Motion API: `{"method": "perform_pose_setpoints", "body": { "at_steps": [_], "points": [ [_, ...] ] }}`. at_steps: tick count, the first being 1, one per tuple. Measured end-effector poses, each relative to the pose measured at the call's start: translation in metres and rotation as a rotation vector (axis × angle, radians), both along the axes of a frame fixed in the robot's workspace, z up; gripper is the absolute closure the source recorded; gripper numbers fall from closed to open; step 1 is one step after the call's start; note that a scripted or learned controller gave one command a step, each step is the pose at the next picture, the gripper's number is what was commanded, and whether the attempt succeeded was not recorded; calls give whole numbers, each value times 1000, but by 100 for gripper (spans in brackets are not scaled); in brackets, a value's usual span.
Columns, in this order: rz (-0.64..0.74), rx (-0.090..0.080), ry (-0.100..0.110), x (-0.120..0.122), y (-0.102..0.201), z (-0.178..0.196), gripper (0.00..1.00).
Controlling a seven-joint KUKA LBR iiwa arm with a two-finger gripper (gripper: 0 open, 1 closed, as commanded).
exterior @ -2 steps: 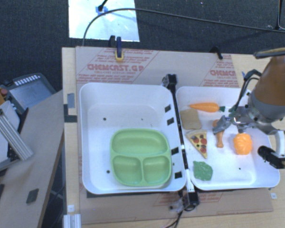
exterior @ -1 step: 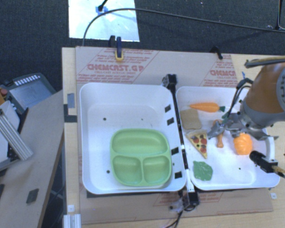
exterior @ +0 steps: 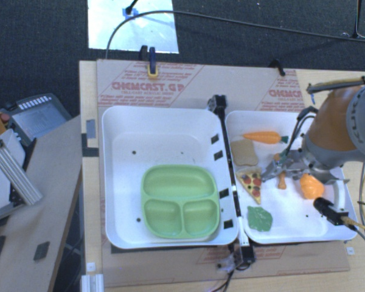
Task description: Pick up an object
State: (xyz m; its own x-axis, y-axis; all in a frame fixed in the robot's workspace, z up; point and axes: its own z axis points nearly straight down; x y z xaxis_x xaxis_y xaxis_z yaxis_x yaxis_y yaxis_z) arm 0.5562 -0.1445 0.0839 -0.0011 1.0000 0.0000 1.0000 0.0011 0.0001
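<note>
The hand (exterior: 278,170) is lowered into the right bin (exterior: 328,231), between the pizza slice (exterior: 252,185) and the orange item (exterior: 311,187). Its opening cannot be determined, and no grasp is seen. A green divided plate (exterior: 180,201) is located in the left bin (exterior: 118,163).

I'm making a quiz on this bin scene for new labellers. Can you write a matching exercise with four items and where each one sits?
Items:
1. green divided plate
2. carrot
3. pizza slice
4. green leafy piece

Places:
A. right bin, far end
B. right bin, near corner by the divider
C. left bin
D. right bin, beside the divider, midway

Pairs: 1-C, 2-A, 3-D, 4-B
</note>
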Motion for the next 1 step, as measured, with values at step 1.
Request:
{"method": "perform_pose_setpoints", "body": {
  "at_steps": [1],
  "points": [
    [1, -1, -3, 1, 0, 11, 100]
  ]
}}
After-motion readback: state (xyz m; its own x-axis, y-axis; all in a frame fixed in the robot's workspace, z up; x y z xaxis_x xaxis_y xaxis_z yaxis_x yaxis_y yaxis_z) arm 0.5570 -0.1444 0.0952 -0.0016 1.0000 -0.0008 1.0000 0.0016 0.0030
